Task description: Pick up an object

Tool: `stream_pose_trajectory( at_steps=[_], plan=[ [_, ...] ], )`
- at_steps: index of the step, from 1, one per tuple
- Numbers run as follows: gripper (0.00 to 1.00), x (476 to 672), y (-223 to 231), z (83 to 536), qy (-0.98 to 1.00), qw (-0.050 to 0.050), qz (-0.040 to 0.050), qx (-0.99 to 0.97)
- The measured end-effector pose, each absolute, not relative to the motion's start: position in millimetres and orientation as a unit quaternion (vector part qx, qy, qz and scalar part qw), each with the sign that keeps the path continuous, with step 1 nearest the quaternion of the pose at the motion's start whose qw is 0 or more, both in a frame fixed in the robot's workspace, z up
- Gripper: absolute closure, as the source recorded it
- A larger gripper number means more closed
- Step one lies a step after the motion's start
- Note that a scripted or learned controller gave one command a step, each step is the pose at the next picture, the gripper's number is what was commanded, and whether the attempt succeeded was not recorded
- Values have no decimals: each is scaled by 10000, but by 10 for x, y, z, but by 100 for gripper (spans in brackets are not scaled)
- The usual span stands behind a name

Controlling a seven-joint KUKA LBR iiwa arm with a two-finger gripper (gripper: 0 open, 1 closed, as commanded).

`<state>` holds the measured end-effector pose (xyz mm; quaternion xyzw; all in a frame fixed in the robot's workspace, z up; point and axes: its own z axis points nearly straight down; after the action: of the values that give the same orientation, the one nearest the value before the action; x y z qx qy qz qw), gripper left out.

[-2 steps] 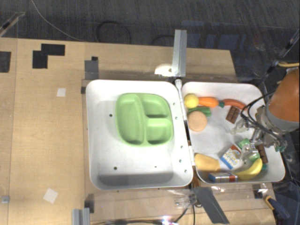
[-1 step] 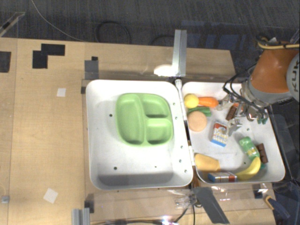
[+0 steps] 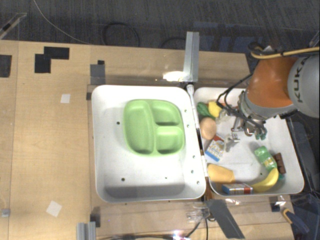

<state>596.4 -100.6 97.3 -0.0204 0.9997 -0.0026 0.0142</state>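
Note:
The right bin (image 3: 295, 181) holds several small objects: a tan egg-shaped piece (image 3: 208, 128), a yellow and green item (image 3: 209, 109) at its far left corner, a blue, white and red packet (image 3: 215, 149), an orange wedge (image 3: 220, 173), a banana (image 3: 268, 179), a green bottle (image 3: 264, 156), a brown block (image 3: 280, 162) and a blue and red marker (image 3: 236, 188). My gripper (image 3: 235, 134) hangs low over the middle of this bin, just right of the packet and the egg-shaped piece. I see nothing between its fingers.
The left bin (image 3: 107, 174) holds a green divided tray (image 3: 153, 126). A metal post (image 3: 191, 58) stands at the far edge between the bins. Cables (image 3: 232, 91) loop from the wrist above the right bin's far side.

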Motion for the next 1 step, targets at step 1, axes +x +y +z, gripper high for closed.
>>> stream_pose_trajectory(
  at_steps=[1],
  plan=[
    [0, 6222, -895, 966, 9985, 99, -33, -546]
  ],
)
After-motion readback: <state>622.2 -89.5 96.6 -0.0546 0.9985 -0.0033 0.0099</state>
